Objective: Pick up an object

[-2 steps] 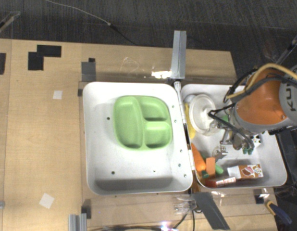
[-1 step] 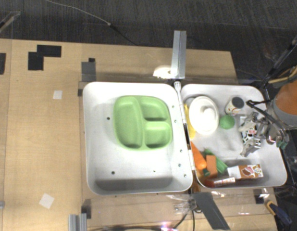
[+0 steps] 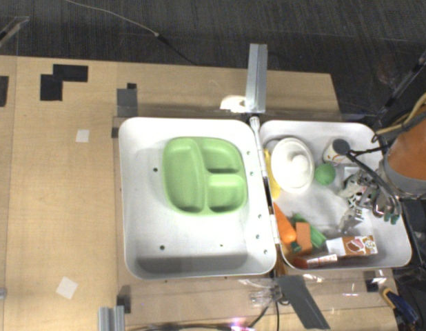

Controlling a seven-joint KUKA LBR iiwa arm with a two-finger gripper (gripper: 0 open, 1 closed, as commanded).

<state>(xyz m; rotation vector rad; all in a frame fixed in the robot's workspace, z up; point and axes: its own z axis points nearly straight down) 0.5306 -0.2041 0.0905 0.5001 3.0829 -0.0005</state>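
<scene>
Camera view from above shows the right bin (image 3: 399,250) crowded with small objects: a white bowl (image 3: 293,163) near its upper left, a green ball (image 3: 325,174) just beside the bowl, an orange carrot-shaped toy (image 3: 285,227) along the left wall, an orange and green block (image 3: 306,234) next to it, and a flat printed packet (image 3: 356,245) near the lower edge. The gripper (image 3: 353,211) hangs low over the middle right of this bin, with bare bin floor under it. The packet lies just below it, the green ball up and to its left, apart from it. Nothing shows between the fingers; how wide they stand cannot be told among the cables and metal parts. The grey arm with its orange band (image 3: 409,156) enters from the right. The left bin (image 3: 140,185) holds a green divided tray (image 3: 203,174).
</scene>
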